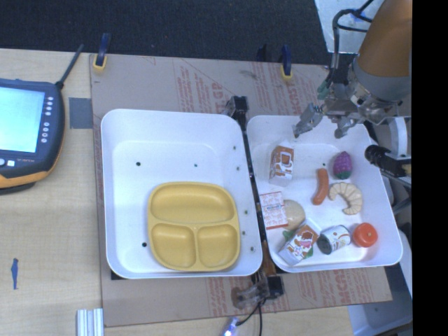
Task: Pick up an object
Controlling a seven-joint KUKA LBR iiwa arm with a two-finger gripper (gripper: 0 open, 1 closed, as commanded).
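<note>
Two white bins sit side by side on a cardboard sheet. The left bin [119, 138] holds a yellow divided tray [194, 225] with three compartments. The right bin [389, 243] holds the small items: a brown-and-white packet [282, 163] near its upper left, a purple berry-like toy [342, 164], a sausage [320, 185] lying upright along the view, and a croissant [347, 196] just right of the sausage. Lower down lie a red-and-white sachet [272, 209] against the dividing wall, a pale round piece [294, 213] partly tucked under it, a printed carton [299, 245] tilted on its side, a small can [334, 239] beside it, and an orange round toy [365, 235] near the right wall. The labels are too small to read. The gripper [326, 122] hangs over the bin's far edge, above all these items and touching none; its two fingers are spread apart with nothing between them. The arm's grey and orange body is cut off at the right. A tablet-like pendant [28, 131] lies at the left, partly out of frame.
</note>
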